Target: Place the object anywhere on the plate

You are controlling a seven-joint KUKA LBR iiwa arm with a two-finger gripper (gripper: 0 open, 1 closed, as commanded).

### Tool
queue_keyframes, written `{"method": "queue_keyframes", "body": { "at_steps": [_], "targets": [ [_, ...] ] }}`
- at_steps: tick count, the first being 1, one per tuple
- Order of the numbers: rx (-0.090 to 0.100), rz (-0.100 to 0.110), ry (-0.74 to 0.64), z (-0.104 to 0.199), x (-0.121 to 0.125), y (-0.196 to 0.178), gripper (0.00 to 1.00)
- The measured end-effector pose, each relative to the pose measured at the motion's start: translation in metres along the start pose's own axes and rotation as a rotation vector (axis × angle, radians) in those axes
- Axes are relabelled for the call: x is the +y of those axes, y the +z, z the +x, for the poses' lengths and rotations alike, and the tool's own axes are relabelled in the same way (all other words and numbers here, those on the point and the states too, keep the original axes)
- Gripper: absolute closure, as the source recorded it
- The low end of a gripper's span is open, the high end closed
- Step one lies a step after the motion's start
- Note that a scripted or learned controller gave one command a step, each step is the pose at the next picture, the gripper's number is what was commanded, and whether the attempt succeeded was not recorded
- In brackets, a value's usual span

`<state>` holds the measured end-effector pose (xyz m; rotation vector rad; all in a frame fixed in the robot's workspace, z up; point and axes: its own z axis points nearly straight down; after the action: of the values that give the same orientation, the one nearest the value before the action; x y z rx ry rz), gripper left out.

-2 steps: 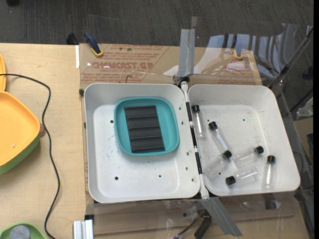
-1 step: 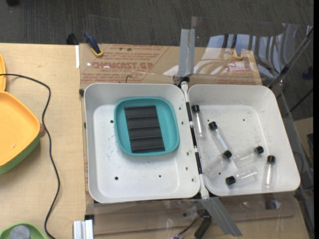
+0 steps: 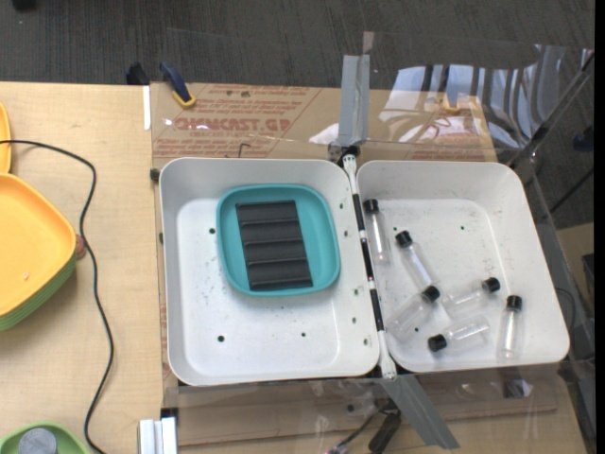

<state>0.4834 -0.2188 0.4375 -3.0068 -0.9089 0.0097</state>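
A teal square plate [image 3: 326, 244] lies in the left white bin [image 3: 189, 329], toward its upper middle. A dark ribbed rectangular block [image 3: 273, 244] rests flat on the plate's centre. In the right white bin [image 3: 529, 253] lie several clear plastic vials with black caps, among them one [image 3: 413, 259] near the middle, one [image 3: 372, 227] along the left wall and one [image 3: 510, 324] at the right.
A brown cardboard sheet [image 3: 236, 121] lies behind the bins. Yellow and green dishes [image 3: 33, 253] are stacked at the left on the wooden bench, with a black cable [image 3: 95, 253] running down beside them. A grey post [image 3: 354, 102] stands behind the seam between the bins.
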Motion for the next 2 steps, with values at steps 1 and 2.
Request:
{"method": "queue_keyframes", "body": {
  "at_steps": [1, 2],
  "targets": [
    [0.001, 0.0, 0.137, 0.003, 0.0057, -0.0025, 0.0],
    [0.001, 0.0, 0.272, 0.0055, 0.0075, -0.0027, 0.0]
  ]
}}
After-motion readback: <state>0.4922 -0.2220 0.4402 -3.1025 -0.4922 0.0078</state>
